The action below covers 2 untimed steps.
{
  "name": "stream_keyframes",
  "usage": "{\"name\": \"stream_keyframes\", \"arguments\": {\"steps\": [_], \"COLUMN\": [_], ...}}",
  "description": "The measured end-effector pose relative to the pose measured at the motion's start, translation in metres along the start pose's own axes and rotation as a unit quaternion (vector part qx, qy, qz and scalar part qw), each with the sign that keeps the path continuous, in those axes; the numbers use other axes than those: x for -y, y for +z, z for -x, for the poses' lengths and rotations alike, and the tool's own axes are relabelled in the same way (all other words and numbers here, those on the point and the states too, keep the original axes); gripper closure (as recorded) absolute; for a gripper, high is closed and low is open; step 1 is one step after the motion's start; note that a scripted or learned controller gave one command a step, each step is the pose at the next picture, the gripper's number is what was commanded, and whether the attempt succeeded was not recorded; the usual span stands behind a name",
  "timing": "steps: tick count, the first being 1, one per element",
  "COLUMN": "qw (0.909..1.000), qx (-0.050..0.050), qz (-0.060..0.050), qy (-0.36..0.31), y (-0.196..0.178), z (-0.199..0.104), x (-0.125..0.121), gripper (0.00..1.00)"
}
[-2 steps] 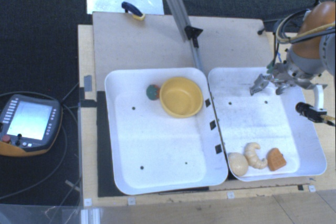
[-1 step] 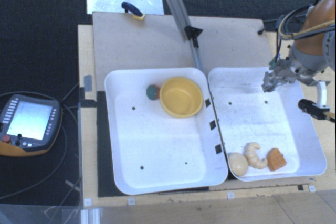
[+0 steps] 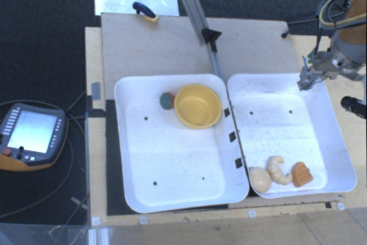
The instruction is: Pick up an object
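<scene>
Bins: two, white. Left bin [image 3: 172, 192], 12 o'clock: one yellow bowl [image 3: 198, 105], one green ball [image 3: 167, 101] partly hidden. Right bin [image 3: 321, 123], 6 o'clock: three food pieces [image 3: 280, 172]. End effector [image 3: 305, 81] at 1 o'clock; grip state unreadable.

We see the counter [image 3: 155, 43], a pale board, bearing 2 shallow white bins side by side: the left bin [image 3: 132, 181] and the right bin [image 3: 335, 140], their inner rims touching.
</scene>
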State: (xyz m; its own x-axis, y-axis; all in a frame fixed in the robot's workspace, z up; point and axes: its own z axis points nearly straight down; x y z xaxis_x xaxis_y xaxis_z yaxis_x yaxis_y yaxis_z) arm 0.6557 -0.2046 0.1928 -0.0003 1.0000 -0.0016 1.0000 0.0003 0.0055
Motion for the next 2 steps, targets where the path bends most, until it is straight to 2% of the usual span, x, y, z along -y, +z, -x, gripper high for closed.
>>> {"name": "stream_keyframes", "arguments": {"steps": [1,2], "qw": [1.0000,1.0000], "qx": [0.000,-0.001], "qz": [-0.001,-0.002], "qy": [0.000,-0.002], "y": [-0.031,-0.028], "z": [0.000,-0.052], "x": [-0.001,0.017], "gripper": [1.00,1.00]}}
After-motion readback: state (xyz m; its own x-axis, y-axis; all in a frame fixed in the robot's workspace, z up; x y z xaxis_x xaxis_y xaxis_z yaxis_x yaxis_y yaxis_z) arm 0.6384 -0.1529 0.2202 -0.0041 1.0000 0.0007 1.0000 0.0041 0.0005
